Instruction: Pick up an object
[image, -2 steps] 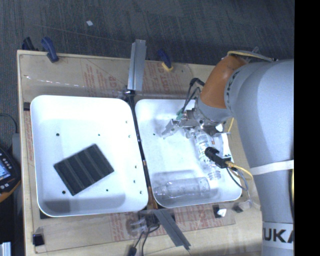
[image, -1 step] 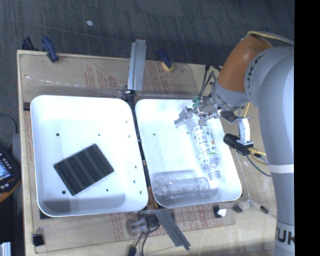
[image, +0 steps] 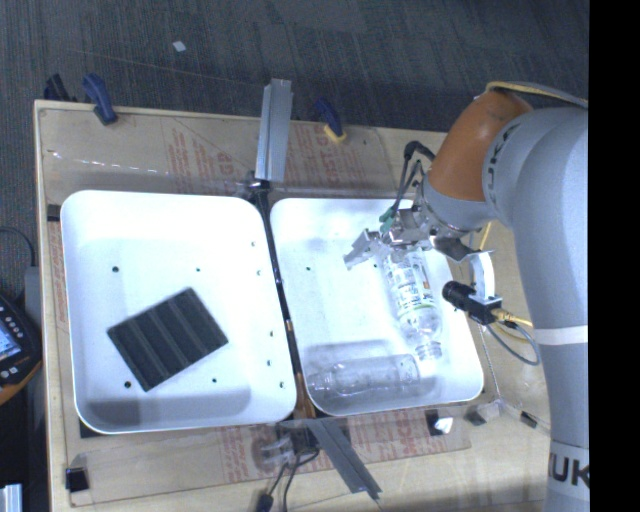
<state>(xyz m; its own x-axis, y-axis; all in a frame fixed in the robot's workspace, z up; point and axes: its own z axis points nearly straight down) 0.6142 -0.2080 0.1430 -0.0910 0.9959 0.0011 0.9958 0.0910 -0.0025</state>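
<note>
Right bin (image: 300, 300): claw (image: 385, 240) over upright-lying bottle (image: 412, 300); its spread can't be told.

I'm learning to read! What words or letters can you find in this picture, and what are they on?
"UK", white letters cut off at the picture's edge, on the grey arm.
Label on the upright clear bottle: too small and blurred to read.
Faint red print on the bench board: too blurred to read.
Screen of the device at the left edge: unreadable.
</note>
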